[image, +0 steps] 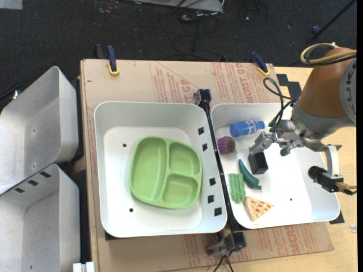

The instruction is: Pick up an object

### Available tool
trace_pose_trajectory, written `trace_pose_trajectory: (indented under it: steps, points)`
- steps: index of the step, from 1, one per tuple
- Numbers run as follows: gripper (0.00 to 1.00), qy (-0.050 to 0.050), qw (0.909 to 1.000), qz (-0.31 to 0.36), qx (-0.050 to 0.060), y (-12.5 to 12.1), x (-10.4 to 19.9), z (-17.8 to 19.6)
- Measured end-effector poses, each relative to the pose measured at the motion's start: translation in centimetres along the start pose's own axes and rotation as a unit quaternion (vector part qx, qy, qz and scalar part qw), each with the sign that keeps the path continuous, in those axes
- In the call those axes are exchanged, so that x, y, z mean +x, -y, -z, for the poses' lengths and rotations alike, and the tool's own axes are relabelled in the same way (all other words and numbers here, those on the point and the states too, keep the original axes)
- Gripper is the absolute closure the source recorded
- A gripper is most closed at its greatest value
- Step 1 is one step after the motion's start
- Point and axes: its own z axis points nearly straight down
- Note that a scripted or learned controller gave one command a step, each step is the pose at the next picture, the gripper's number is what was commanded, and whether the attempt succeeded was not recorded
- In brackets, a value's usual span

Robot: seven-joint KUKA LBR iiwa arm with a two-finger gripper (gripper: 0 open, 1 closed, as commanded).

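The worktop [147, 75] bears two white bins. The left bin [113, 123] holds a green tray [166, 172]. Over the right bin [300, 197] hangs the tool [258, 158], released, grasping nothing. Beneath and beside it lie a blue bottle [246, 128], green pod [236, 187], dark green pepper [248, 174], pizza slice [258, 208] and purple ball [226, 145].

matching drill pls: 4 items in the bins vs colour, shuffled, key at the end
Things:
1. divided plate
2. bottle
3. pizza slice
4. round item beside the bin divider

Colours:
A. purple
B. orange with red spots
C. light green
D. blue

Pairs: 1-C, 2-D, 3-B, 4-A
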Motion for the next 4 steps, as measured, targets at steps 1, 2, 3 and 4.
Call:
trace_pose_trajectory:
  steps: [1, 2, 3, 4]
  points:
    - [0.0, 0.0, 1.0, -0.001, 0.0, -0.4, -0.6, -6.1]
    - [0.0, 0.0, 1.0, 0.0, -0.002, -0.4, -0.5, -8.6]
    - [1.0, 0.0, 1.0, -0.001, -0.002, -0.5, -0.5, -7.5]
    - [1.0, 0.001, 1.0, 0.001, -0.005, -0.4, -0.5, -1.2]
